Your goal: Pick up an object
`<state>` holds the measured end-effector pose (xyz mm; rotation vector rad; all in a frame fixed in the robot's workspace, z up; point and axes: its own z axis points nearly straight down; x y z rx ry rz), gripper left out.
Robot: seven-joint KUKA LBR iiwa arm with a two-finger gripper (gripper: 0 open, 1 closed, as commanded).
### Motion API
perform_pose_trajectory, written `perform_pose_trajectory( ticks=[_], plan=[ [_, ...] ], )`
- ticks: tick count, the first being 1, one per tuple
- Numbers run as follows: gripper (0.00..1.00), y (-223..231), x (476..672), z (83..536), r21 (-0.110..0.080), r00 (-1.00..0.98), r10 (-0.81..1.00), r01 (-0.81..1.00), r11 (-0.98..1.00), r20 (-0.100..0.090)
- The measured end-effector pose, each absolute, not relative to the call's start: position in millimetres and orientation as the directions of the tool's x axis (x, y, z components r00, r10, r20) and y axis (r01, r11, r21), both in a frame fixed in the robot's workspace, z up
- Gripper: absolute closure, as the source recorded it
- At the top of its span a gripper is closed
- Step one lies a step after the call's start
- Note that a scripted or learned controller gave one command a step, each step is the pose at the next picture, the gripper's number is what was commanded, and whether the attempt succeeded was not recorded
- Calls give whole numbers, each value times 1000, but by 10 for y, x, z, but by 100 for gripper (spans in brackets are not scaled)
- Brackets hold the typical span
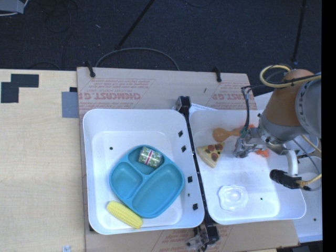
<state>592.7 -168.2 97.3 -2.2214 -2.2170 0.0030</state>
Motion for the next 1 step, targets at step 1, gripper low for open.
perform_pose_trajectory(
  ticks=[1],
  plan=[
    [100,-1772,5991,1475,2,3,1000,1000,-3,-1]
  ],
)
